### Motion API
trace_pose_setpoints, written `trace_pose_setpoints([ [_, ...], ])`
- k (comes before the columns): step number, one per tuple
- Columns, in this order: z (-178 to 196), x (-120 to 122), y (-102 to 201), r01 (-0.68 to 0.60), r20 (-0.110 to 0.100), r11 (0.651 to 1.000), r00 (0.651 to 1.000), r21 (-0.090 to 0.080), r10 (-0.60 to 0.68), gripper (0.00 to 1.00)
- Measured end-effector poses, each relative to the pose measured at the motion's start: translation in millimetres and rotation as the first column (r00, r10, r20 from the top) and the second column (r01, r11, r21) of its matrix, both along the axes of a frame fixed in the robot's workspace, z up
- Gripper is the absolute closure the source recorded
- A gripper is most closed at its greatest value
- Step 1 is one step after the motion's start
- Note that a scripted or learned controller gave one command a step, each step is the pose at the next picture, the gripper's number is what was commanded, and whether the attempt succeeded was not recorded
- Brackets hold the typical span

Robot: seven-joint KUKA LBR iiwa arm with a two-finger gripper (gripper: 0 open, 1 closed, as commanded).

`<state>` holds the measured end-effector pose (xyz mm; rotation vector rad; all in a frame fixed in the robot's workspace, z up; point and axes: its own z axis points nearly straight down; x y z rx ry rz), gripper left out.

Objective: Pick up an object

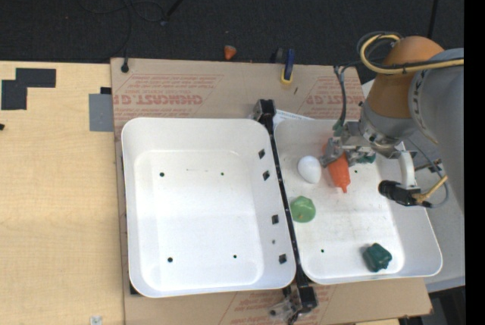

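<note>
The right bin (pixel 409 240) holds several objects. An orange carrot-shaped piece (pixel 340 175) lies tilted near the middle of the bin's back half. A white egg-shaped object (pixel 308 168) lies just left of it. A light green round object (pixel 303 209) rests by the divider, and a dark green block (pixel 377 257) sits near the front right corner. My gripper (pixel 345 155) is down in the right bin directly over the upper end of the orange piece, touching or nearly touching it. The wrist hides the contact.
The left bin (pixel 151 164) stands beside the right one, with a black divider rail (pixel 276 187) between them. The grey arm with its orange band (pixel 402 66) covers the right bin's back right corner. Cardboard (pixel 189 92) lies under both bins.
</note>
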<state>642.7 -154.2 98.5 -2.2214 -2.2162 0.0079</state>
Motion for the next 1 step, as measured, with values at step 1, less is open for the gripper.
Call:
trace_pose_setpoints([
  [1, 62.6, -13.8, 65.3, -0.007, 0.009, 1.000, 1.000, 0.003, 0.007, 1.00],
])
